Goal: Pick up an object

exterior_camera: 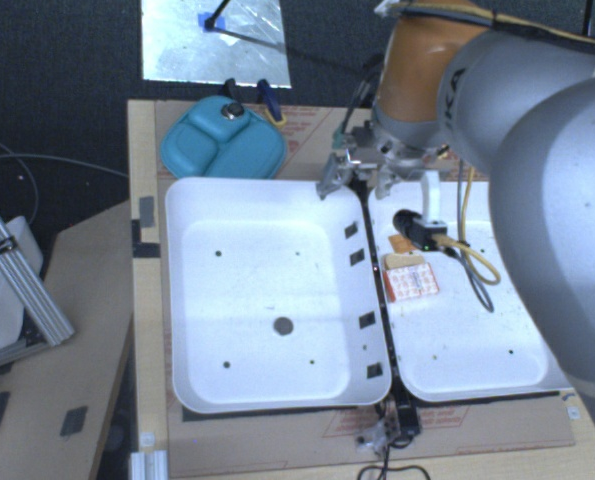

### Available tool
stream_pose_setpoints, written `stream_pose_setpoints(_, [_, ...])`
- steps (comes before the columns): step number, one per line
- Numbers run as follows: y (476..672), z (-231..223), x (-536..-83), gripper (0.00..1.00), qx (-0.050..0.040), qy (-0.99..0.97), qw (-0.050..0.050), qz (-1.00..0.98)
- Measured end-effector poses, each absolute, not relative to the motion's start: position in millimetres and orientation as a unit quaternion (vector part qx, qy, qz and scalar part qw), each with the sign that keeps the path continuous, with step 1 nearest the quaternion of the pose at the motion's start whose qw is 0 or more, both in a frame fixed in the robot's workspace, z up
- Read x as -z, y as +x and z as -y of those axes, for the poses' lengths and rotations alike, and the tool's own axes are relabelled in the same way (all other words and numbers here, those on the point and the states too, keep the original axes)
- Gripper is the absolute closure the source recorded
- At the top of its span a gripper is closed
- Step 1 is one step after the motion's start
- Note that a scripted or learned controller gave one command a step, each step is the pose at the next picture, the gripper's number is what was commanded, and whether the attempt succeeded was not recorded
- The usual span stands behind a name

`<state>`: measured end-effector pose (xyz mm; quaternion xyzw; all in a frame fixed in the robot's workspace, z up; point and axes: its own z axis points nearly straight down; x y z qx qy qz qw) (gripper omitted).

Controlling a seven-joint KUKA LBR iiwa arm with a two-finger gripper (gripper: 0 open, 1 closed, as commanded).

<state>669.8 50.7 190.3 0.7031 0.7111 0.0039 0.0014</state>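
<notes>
Item count: two white bins, one flat packet, one small orange-brown piece, one grey disc.

The left bin (192,268) holds the grey disc (283,326), lying on the floor near its middle. The right bin (477,353) holds the packet (413,280), pink-and-white printed, lying flat near the left wall, just beside the divider. Its long axis runs roughly across the view, left to right, with the right end slightly raised. The orange-brown piece (402,244) sits just behind the packet; whether the two touch cannot be determined.

The gripper (355,186) hangs over the far end of the divider between the bins, apart from the packet. Its fingers stand spread with nothing between them.

A teal container (222,143) rests behind the left bin.
</notes>
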Motion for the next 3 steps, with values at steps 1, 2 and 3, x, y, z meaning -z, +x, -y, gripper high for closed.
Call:
stream_pose_setpoints(1, [669.0,-38,-185,0.00,-0.0011,0.707,0.001,-0.707])
stream_pose_setpoints(2, [629.2,-101,-230,0.00,-0.0027,0.703,0.000,-0.711])
stream_pose_setpoints(3, [563.3,-58,-181,0.00,0.0035,0.708,-0.003,-0.706])
